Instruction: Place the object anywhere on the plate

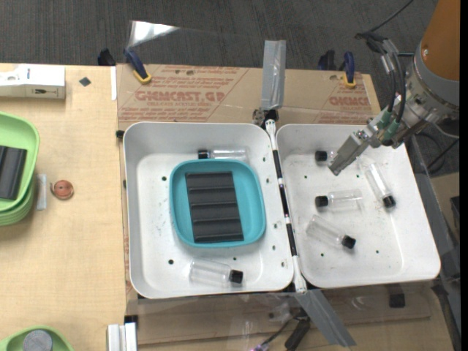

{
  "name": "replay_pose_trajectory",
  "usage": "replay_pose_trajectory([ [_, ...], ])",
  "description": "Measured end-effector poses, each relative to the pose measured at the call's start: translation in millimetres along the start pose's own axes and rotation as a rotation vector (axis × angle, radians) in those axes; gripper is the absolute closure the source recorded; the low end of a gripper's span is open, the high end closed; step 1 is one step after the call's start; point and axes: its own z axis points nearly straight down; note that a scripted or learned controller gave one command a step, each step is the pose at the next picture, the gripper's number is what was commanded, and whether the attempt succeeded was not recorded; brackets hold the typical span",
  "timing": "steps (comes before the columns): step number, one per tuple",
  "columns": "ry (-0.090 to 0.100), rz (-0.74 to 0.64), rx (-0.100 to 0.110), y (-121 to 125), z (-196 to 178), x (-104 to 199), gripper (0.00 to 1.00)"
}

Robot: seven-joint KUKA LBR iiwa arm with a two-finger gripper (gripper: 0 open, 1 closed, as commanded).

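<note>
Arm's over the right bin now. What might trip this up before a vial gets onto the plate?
1. The clear plastic vials lie flat, round and smooth; one may roll or slip from the pincer.
2. The teal square plate already carries a ribbed black insert, so a vial may settle unevenly.

Green tray [16, 168], white box [32, 81]

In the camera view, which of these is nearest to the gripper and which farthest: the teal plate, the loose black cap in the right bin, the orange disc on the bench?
From the gripper:
1. Loose black cap, just beside it, right bin.
2. Teal plate, left bin.
3. Orange disc, far left on the bench.
</note>
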Motion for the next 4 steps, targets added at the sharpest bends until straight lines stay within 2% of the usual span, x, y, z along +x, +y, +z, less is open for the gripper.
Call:
replay_pose_trajectory([
  [1,0.002,-0.051,0.002,-42,10,-71,0.00],
  [2,-0.001,-0.404,-0.001,-73,0,-126,0.00],
  [3,-0.001,-0.330,0.000,-110,1,-205,0.00],
  [4,0.000,-0.331,0.000,-110,1,-205,0.00],
])
